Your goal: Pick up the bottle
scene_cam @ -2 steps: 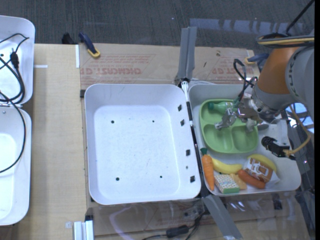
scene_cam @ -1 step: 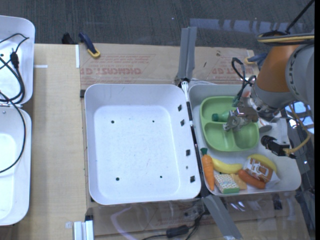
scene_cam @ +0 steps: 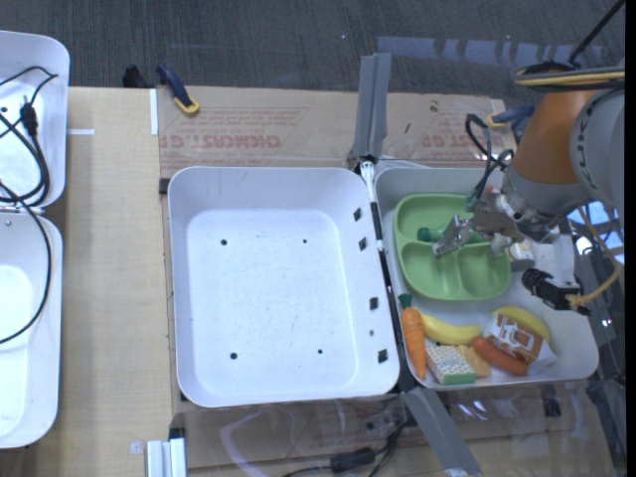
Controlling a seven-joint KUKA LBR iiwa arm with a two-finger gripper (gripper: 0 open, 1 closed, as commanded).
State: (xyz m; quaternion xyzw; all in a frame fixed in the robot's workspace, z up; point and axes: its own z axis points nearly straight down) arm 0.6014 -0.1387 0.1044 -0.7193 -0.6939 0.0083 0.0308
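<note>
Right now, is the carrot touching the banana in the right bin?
Touching. The camera view shows the carrot lying along the bin's left wall, with the left end of the banana butting against its upper part, no white floor between them.

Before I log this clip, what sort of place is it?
Likely a robot lab's bin-picking bench: two shallow white bins sit side by side, toy food like a carrot fills one, and loose cables trail nearby.
</note>
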